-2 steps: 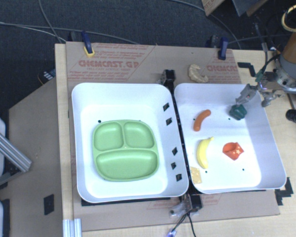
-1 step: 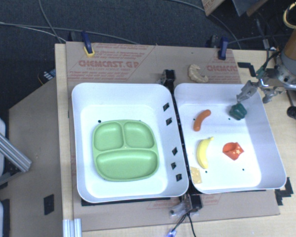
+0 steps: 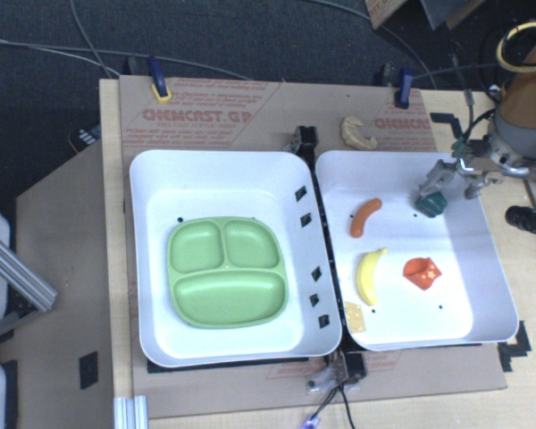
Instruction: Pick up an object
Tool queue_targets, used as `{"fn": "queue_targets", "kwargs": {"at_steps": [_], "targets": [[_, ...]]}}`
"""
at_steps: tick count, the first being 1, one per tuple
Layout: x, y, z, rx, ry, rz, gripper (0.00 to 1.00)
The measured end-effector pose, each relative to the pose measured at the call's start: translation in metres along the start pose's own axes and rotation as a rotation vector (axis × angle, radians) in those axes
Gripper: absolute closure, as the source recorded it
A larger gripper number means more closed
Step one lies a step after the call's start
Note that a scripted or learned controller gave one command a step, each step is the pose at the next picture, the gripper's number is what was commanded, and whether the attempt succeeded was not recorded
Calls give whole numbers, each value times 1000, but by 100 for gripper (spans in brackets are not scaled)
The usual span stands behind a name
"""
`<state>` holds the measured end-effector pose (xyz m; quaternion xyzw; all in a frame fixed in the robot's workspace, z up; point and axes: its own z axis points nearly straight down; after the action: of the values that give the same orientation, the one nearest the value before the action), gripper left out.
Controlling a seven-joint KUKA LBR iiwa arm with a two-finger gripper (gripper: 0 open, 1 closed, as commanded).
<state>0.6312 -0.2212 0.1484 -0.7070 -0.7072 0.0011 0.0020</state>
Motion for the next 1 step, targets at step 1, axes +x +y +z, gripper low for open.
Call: {"fn": "queue_targets", "kwargs": {"at_steps": [1], "targets": [[5, 8, 48, 0, 1, -2, 0]]}}
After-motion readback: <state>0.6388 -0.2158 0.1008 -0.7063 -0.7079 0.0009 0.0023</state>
